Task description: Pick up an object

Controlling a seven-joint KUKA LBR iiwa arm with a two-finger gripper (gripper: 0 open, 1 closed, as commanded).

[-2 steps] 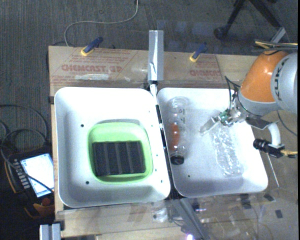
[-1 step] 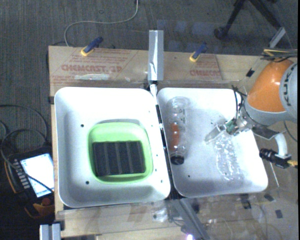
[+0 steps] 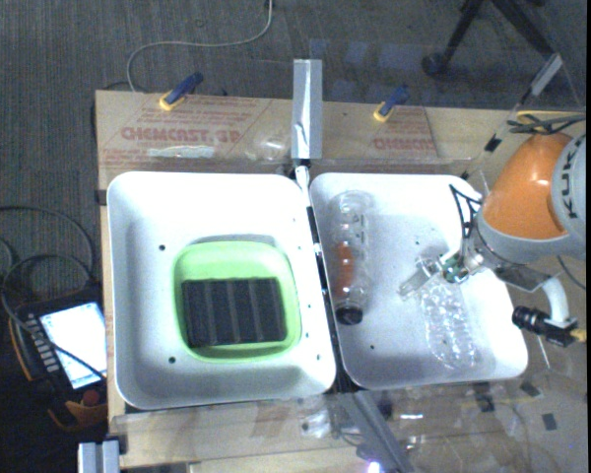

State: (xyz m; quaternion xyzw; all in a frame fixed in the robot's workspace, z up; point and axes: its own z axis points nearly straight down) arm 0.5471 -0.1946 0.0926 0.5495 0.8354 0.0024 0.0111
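Red "CHEMCAST" lettering marks board behind bins; gripper over clear bottle.

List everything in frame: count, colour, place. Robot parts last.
white bins: 2, white, side by side on the bench
green container: 1, light green with dark slatted inside, left bin
clear bottle: 1, transparent with orange-brown contents and dark cap, lying along right bin's left wall
clear plastic object: 1, transparent, right bin, beside the gripper
clamps: 2, blue and yellow, bench's far edge
tablet: 1, lit screen, floor at left
arm: 1, grey and orange, over right bin
gripper: 1, over right bin
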